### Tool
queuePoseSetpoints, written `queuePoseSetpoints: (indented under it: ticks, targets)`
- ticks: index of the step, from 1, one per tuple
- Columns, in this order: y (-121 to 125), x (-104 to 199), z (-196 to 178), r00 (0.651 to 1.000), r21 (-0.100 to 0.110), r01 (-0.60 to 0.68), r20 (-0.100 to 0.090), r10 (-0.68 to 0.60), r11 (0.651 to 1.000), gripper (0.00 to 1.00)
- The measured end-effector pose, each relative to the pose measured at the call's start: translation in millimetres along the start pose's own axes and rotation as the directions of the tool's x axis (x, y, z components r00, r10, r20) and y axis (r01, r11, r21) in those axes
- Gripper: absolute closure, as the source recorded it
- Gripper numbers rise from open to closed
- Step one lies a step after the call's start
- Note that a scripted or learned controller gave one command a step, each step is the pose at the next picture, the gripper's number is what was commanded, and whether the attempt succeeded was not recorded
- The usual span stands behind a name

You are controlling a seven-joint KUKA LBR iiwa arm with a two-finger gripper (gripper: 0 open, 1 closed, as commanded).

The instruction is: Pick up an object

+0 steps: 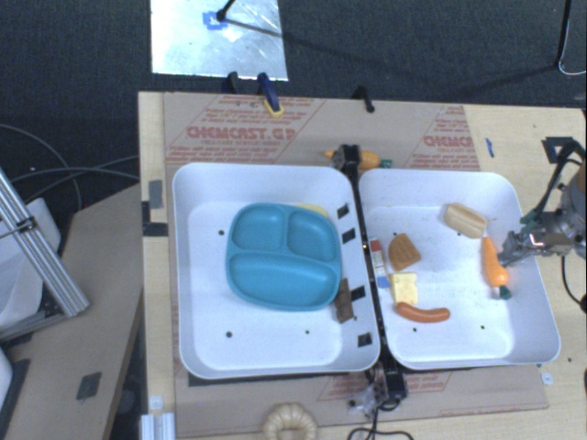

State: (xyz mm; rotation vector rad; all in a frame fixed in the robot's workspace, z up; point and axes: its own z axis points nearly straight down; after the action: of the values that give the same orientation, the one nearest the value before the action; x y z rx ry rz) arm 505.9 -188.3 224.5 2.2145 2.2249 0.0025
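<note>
Hovering by the tapered orange carrot, the metal pincer; its opening unclear.

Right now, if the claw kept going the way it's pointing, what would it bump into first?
Probably the toy carrot. The claw sits at the right bin's right edge, pointing left, and the carrot lies just ahead. Height is hard to judge, so it might pass above.

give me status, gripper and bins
Gripper at right bin's right rim, beside carrot, holding nothing visible. Bread, cheese, sausage untouched. Blue tray in left bin.
</note>
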Motion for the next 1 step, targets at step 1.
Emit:
queuePoseSetpoints:
  ticks: [1]
  targets:
    - [7.9,43.2,4.9,1.000,0.001,0.003,-0.001,-0.003,1.000,1.00]
